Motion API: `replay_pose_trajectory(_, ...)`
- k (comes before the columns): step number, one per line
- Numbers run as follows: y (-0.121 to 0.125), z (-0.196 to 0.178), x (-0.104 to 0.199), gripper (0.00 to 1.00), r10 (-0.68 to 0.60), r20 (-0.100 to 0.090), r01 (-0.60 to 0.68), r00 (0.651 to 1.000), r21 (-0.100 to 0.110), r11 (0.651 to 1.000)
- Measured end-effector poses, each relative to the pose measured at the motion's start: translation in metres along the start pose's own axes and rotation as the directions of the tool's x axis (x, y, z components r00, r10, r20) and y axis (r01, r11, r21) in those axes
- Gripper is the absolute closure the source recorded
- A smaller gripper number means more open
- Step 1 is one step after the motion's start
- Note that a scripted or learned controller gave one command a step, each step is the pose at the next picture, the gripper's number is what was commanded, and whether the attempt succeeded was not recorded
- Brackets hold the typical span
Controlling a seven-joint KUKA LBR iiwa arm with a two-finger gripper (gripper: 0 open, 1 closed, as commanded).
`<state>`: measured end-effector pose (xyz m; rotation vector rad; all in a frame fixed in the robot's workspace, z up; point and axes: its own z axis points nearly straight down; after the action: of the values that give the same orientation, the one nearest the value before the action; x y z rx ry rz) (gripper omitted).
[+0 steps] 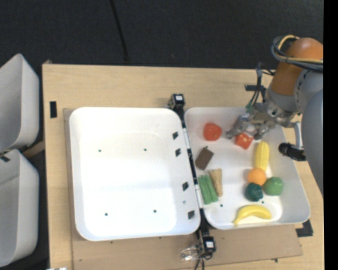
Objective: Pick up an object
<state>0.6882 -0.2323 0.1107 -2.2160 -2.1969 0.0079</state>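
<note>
From above, the pincer (247, 129) hangs over the right bin (293, 193), fingers splayed and released, just above a small red block (243, 141). Nearby a smooth yellow corn cob (261, 154) lies lengthwise toward the near rim.

No text, label, brand, number or sign can be read anywhere here.
</note>
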Motion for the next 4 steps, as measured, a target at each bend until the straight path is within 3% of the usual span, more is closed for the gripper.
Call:
replay_pose_trajectory(1,0.003,-0.014,0.001,1.0,-0.01,0.01,0.01,1.0,-0.009,1.0)
replay_pose_trajectory(2,0.002,-0.003,0.017,1.0,-0.006,0.031,0.007,1.0,-0.018,1.0)
replay_pose_trajectory(4,0.001,-0.02,0.064,1.0,-0.012,0.015,0.013,1.0,-0.023,1.0)
